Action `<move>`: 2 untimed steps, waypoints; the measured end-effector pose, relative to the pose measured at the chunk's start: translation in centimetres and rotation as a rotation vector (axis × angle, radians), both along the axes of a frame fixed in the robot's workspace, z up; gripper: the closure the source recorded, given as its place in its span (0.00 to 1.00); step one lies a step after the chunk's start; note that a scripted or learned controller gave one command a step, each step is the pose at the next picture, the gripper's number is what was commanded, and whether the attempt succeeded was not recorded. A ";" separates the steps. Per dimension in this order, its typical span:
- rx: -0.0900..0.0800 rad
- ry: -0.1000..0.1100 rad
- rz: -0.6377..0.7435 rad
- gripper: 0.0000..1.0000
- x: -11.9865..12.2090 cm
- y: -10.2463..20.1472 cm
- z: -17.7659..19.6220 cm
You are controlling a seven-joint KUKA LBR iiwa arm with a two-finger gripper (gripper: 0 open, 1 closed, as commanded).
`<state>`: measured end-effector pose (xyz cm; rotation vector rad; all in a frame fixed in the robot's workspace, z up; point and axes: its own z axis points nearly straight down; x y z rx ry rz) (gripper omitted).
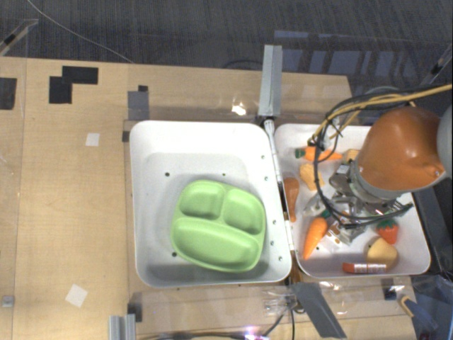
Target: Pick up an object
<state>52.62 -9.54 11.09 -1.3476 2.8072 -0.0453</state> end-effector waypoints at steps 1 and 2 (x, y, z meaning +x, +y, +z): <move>0.003 -0.030 -0.134 0.00 -1.0 -0.4 0.2; 0.009 -0.031 -0.246 0.00 -1.0 -0.9 0.2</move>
